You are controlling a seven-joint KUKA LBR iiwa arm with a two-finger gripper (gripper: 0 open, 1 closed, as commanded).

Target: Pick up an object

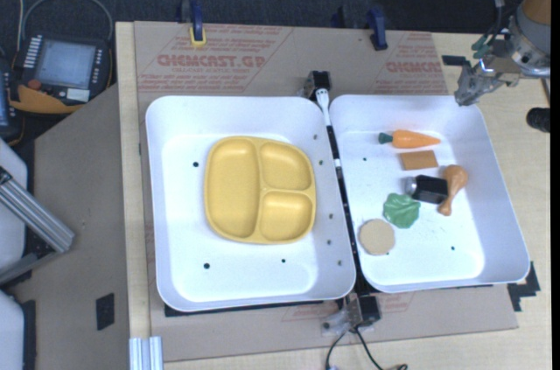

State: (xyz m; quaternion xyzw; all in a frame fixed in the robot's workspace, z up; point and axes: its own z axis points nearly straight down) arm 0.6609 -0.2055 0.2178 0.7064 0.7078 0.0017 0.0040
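The small orange plastic carrot with a green tip (409,138) lies in the right-hand shallow white bin (499,211), and of all the pieces there it is the one nearest the claw (471,88). From the claw it sits down and to the left in the camera view, inside the bin, while the claw itself hangs over the bin's far right corner, near the rim. The carrot's long axis runs roughly across the view, left to right, green end away from the claw and pointed orange end toward it.

Beyond the carrot from the claw, each a little further off, lie a flat orange rectangular block (417,160), a small black and silver block (427,188), a tan plastic drumstick (452,185), a green leafy plastic piece (402,210) and a round beige disc (377,237). They cluster closely, some touching.

The claw is small and partly blurred here; I cannot tell how wide it stands, and nothing shows in it.

As I judge it, a grasp on the carrot calls for travel leftward and downward, closing across its narrow width.
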